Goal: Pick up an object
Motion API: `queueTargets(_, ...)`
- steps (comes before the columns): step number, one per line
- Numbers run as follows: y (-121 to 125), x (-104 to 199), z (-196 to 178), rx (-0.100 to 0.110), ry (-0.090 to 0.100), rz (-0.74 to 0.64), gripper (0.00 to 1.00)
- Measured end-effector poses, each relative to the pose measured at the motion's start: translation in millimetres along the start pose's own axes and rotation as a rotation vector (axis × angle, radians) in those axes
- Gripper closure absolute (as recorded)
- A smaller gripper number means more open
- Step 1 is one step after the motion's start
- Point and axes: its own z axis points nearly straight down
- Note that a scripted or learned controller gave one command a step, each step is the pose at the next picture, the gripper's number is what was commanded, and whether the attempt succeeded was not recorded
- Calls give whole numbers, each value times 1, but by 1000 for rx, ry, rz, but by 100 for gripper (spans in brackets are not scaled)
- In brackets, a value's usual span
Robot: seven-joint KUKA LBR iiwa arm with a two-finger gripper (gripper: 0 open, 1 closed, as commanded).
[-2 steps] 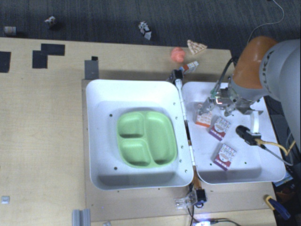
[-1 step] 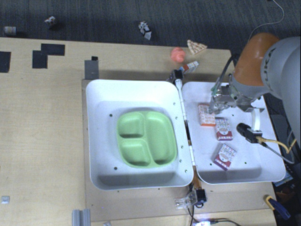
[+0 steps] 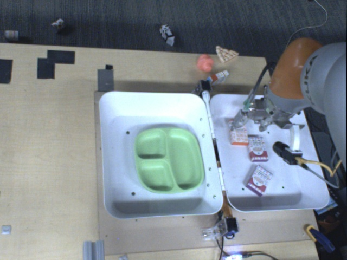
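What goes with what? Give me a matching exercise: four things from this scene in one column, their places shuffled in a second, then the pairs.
Things:
1. green tray
2. pink ball
3. gripper
4. red packet

Places:
A. on the bench behind the bins
B. right bin, near its front
C. in the left bin
D. above the right bin's back part

Pairs: 1-C, 2-A, 3-D, 4-B

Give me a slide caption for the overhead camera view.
Gripper hovers over small packets in the right bin; green tray in the left.
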Motion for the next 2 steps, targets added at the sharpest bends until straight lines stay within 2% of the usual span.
queueTargets(1,-43,16,24,9,-3,3,0)
queueTargets(2,-41,16,12,3,-3,1,100)
